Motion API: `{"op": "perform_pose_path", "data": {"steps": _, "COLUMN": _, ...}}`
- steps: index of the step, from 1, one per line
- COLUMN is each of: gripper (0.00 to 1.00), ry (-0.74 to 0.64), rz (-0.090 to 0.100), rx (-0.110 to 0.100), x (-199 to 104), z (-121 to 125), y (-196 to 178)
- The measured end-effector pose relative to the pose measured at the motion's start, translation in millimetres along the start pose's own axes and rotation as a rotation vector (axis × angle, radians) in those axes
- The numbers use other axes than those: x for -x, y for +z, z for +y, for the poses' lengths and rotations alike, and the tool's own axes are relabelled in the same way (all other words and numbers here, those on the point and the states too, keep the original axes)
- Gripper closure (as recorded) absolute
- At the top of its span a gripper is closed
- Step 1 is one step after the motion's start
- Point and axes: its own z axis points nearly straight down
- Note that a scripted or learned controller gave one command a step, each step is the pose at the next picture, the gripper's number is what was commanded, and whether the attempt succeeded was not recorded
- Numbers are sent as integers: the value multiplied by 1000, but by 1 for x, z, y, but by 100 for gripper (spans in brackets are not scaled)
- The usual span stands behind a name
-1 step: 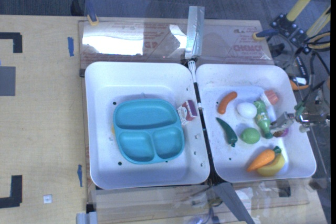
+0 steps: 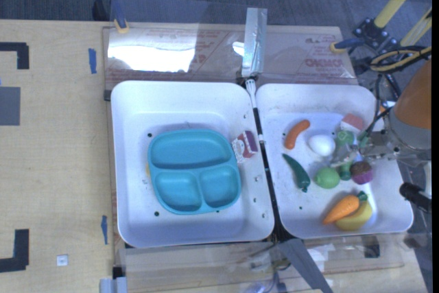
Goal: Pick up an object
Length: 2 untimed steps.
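The right bin [image 2: 391, 219] holds several toy foods. An orange sausage-shaped piece [image 2: 296, 133] lies at its upper left, with a white egg [image 2: 320, 145] beside it. A dark green pepper [image 2: 298, 171] and a round green fruit [image 2: 327, 178] sit near the middle. A purple piece [image 2: 361, 172] lies right of the green fruit. A carrot [image 2: 341, 208] and a yellow banana [image 2: 358, 217] rest at the front. A pink-red piece [image 2: 352, 122] is at the back. My gripper [image 2: 354, 151] hangs low over the cluster between egg and purple piece, partly hiding a green item there.
The left bin [image 2: 130, 147] carries a blue divided plate [image 2: 194, 170] and a small packet [image 2: 245, 145] by the divider. The arm's orange band [image 2: 417, 105] and cables [image 2: 394, 58] crowd the right side. A clear sheet [image 2: 206, 44] lies behind the bins.
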Motion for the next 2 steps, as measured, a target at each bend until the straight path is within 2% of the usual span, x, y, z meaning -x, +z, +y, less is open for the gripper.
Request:
{"op": "perform_pose_path", "data": {"steps": 1, "gripper": 100, "ry": 3, "rz": -8, "rx": 1, "x": 3, "z": -1, "y": -10}}
{"op": "perform_pose_path", "data": {"steps": 2, "gripper": 100, "ry": 44, "rz": -16, "rx": 6, "x": -50, "z": 68, "y": -130}}
